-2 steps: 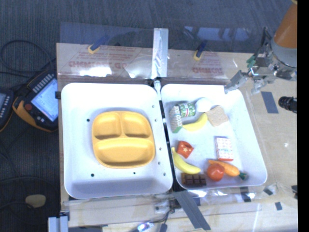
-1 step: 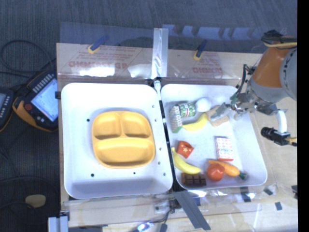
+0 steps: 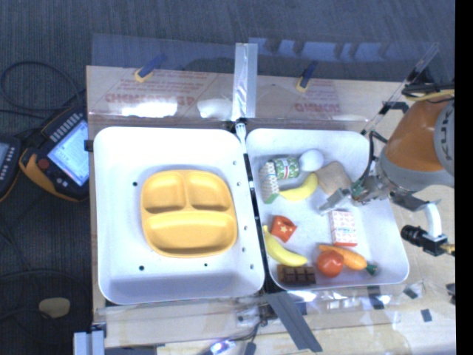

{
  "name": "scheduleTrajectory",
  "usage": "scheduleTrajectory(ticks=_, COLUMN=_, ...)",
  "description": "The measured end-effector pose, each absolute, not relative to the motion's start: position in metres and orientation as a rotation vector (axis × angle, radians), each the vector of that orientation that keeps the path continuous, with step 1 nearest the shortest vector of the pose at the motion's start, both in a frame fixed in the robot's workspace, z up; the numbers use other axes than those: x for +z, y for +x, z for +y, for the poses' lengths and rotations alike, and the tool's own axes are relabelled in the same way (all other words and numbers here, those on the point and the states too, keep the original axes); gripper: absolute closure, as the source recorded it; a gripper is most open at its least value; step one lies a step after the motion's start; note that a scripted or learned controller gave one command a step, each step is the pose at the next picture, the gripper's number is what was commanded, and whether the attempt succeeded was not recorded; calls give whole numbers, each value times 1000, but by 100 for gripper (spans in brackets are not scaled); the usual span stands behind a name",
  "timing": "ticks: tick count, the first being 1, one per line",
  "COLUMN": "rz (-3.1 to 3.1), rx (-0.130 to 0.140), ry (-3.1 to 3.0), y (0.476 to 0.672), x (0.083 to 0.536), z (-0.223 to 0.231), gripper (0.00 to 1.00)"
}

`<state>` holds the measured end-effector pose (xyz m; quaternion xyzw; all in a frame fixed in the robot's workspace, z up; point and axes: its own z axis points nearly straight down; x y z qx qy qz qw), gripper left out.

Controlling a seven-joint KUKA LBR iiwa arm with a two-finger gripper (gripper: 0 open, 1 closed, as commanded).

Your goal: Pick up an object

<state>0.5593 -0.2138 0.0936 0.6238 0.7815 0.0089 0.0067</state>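
My gripper [image 3: 346, 195] hangs low in the right bin [image 3: 384, 272], near its right side. It sits just above a small white and red box [image 3: 344, 227] and beside a tan block [image 3: 334, 174]. Nothing can be seen held in it. Further left lie a green and white can [image 3: 279, 171], a white egg [image 3: 312, 158] and a banana [image 3: 299, 190]. Toward the front are a red strawberry-like piece [image 3: 283, 228], a second banana [image 3: 284, 251], a chocolate bar [image 3: 296, 276], a tomato [image 3: 330, 264] and a carrot [image 3: 351, 258].
The left bin [image 3: 118, 272] holds a yellow divided plate [image 3: 189, 211]. The arm with its orange band [image 3: 414, 145] comes in over the right bin's right wall. A handheld pendant [image 3: 65, 157] with cables lies on the floor at the left.
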Motion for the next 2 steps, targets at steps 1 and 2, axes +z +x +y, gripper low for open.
scheduleTrajectory(ticks=1, rz=2250, rx=40, ry=2172, y=528, x=95, z=-211, gripper=0)
scheduleTrajectory(ticks=2, rz=2243, rx=22, ry=2180, y=524, x=101, z=-217, gripper=100)
